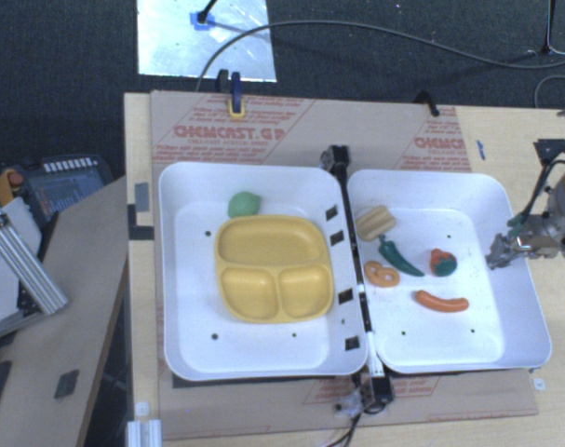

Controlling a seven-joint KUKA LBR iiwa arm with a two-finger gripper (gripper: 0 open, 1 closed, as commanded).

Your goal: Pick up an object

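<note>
The right bin (505, 338) holds several toy foods: a tan bread piece (375, 222), a green pepper (398, 258), an orange pretzel (382, 275), a red strawberry with a green top (442, 263) and an orange sausage (440, 301). My gripper (505, 250) hangs over the right bin's right rim, to the right of the strawberry and apart from it. Nothing shows between its fingers.
In the left bin (184, 333) lies a yellow three-compartment plate (268, 268), with a green ball-like item (244, 204) just behind it. A black clip strip (350, 268) joins the two bins. Cables and a tablet sit beyond the bench.
</note>
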